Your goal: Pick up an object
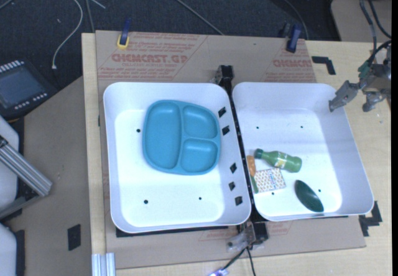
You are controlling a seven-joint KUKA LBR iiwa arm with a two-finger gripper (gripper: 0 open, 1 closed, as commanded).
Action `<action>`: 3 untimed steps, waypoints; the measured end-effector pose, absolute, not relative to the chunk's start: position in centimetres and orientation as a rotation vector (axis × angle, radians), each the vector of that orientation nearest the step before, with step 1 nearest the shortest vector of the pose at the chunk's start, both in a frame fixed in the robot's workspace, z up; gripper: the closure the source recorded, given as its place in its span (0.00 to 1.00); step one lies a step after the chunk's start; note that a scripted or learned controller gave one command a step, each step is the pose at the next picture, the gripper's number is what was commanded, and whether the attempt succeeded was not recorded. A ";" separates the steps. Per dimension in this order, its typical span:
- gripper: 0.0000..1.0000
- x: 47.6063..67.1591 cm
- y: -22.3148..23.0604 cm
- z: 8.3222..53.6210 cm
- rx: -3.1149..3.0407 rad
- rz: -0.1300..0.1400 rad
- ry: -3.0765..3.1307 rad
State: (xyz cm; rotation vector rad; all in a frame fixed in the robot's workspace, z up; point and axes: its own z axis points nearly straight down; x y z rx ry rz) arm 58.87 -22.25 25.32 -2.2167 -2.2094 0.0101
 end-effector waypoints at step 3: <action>0.00 58.4 -21.1 17.1 -2.216 0.003 -2.218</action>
